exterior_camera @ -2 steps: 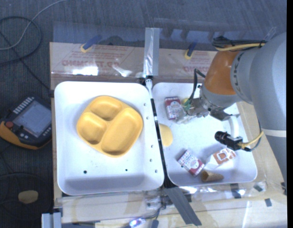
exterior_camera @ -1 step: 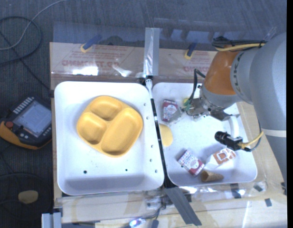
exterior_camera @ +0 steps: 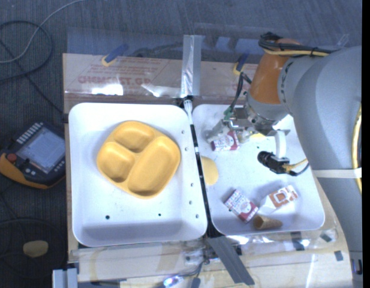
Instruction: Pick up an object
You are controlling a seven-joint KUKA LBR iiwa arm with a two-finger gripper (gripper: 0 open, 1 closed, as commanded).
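Note:
My gripper (exterior_camera: pixel 231 125) reaches down into the far left part of the right bin (exterior_camera: pixel 310 215), below the orange wrist band. A small red and white packet (exterior_camera: pixel 223 141) lies right beside the gripper's tip, touching or nearly touching it. Whether the packet is between the fingers is hidden by the gripper body. Further objects lie in the same bin: a yellow disc (exterior_camera: pixel 209 171) against the left wall, a red and white carton (exterior_camera: pixel 240 204), an orange and white carton (exterior_camera: pixel 282 197) and a brown cone (exterior_camera: pixel 267 223) near the front edge.
The left bin (exterior_camera: pixel 83 221) holds a large yellow divided plate (exterior_camera: pixel 138 158). A ridge between the two bins (exterior_camera: pixel 198 179) runs front to back. The grey arm covers the right bin's far right side. A handheld pendant (exterior_camera: pixel 35 155) lies on the floor at left.

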